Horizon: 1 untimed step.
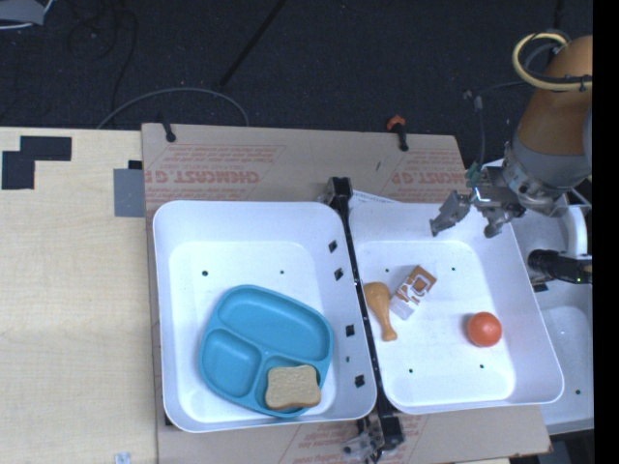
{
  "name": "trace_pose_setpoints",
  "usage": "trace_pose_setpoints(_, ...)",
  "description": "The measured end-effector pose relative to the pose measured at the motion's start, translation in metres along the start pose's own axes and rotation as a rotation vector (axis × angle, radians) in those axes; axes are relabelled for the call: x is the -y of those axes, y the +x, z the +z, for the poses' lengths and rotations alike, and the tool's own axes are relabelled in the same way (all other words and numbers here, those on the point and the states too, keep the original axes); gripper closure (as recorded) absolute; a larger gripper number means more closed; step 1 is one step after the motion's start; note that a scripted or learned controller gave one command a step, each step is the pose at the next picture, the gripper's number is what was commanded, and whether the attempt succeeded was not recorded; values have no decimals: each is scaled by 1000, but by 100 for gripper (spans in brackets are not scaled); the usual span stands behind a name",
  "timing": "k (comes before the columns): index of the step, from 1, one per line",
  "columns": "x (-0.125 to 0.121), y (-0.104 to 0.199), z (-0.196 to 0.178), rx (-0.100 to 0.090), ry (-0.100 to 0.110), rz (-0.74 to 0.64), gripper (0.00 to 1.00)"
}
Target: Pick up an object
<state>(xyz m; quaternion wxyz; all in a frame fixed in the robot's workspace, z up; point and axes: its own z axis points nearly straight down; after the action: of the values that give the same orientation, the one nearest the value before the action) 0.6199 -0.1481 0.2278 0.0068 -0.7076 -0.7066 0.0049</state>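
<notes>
The right bin (503, 385) holds three loose things. A red-orange ball, like a tomato (484, 329), lies toward its right side. A small white and brown carton (413, 290) rests near the middle, and a tan drumstick-shaped toy (380, 308) lies just left of it, touching or nearly touching. My gripper (472, 216) hangs over the bin's far right edge, above and behind all three. Its two fingers stand spread apart with nothing between them.
The left bin (184, 249) carries a blue divided plate (261, 341) with a slice of bread (293, 387) in its near compartment. A black divider (350, 298) with clips runs between the bins. Brown cardboard (290, 162) lies under both.
</notes>
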Motion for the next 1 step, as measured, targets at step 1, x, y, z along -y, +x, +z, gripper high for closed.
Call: trace_pose_setpoints(1, -2, 0, -9, 2, -14, -2, 0)
